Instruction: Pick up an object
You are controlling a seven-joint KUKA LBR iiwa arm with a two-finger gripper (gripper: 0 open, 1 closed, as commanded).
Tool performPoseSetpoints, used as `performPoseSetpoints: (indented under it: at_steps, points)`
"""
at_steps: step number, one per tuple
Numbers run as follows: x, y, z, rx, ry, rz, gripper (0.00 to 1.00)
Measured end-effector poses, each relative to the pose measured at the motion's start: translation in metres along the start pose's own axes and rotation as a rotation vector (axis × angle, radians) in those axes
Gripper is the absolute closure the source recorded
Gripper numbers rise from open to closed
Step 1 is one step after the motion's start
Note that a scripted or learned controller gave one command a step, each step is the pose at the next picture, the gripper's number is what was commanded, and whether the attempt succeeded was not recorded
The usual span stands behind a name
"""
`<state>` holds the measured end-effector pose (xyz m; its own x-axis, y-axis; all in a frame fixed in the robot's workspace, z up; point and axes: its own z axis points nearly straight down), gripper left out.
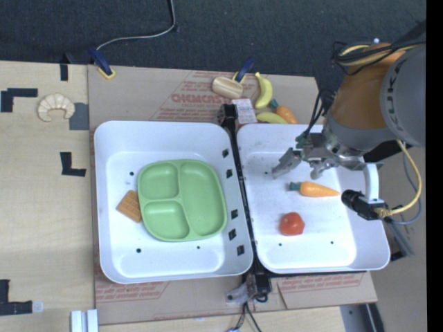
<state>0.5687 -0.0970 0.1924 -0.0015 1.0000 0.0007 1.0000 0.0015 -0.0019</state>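
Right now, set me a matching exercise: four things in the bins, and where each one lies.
Things:
1. green plate
2. carrot
3. tomato
4. orange wedge

Places:
A. right bin, just below the gripper
B. tucked at the plate's left edge
C. middle of the left bin
D. right bin, nearer the front wall

Pairs: 1-C, 2-A, 3-D, 4-B

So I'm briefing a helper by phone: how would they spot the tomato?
Look in the right white bin, the one the grey arm reaches into. Toward its front sits a small round red tomato, just below the long orange carrot; it is the bin's only round red item.
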Motion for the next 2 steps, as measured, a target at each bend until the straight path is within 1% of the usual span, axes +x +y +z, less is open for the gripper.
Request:
performPoseSetpoints:
  at_steps: [1,2]
  points:
    - [-0.03,-0.033,0.098,0.002,0.0,0.002,0.0]
    - [-0.015,-0.081,0.106,-0.009,-0.003,0.001,0.0]
